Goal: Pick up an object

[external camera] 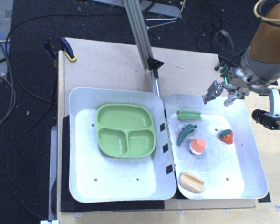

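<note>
Pale wooden bench (110, 64) on dark flooring, bearing two shallow white bins. The gripper (223, 94) hangs over the far rim of the right bin (251, 160), its fingers spread apart and gripping nothing. Just below it lie a green pod (189, 116), a curved dark-green pepper (186, 133), a red strawberry-shaped toy (227, 136), a round pink-and-white piece (197, 146) and a tan bread roll (192, 182). Far to its left, the left bin (78, 176) holds a glossy green three-compartment plate (126, 130).

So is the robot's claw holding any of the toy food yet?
No, nothing is held. The gripper hangs open above the far edge of the right bin, with nothing between its fingers.
</note>
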